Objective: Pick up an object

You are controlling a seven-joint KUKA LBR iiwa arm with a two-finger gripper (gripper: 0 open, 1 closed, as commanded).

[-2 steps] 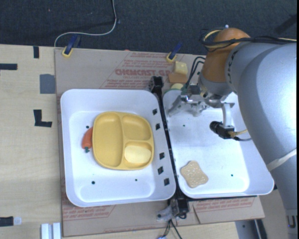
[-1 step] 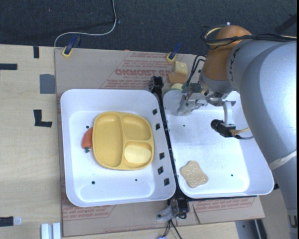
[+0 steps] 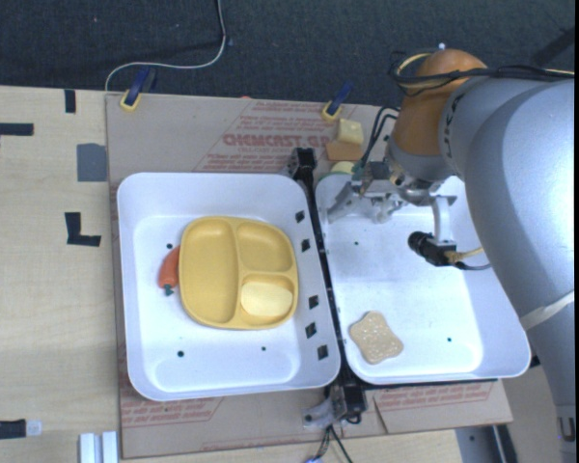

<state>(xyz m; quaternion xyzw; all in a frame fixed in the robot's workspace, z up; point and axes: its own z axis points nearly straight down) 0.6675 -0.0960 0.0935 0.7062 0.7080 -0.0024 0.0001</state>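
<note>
Both bins (image 3: 140, 287) are seen as smooth white plastic with a slight sheen. The yellow tray (image 3: 222, 263) is taken for matt, smooth plastic, and a pale yellow lump (image 3: 266, 299) with a soft sheen is held in one compartment. The tan piece (image 3: 375, 337) is marked by a rough, speckled surface. The arm (image 3: 521, 172) is finished in smooth grey, semi-gloss, with a glossy orange band (image 3: 429, 104). Brown matt cardboard (image 3: 261, 138) is laid beneath, on pale wood-look board (image 3: 39, 287).
</note>
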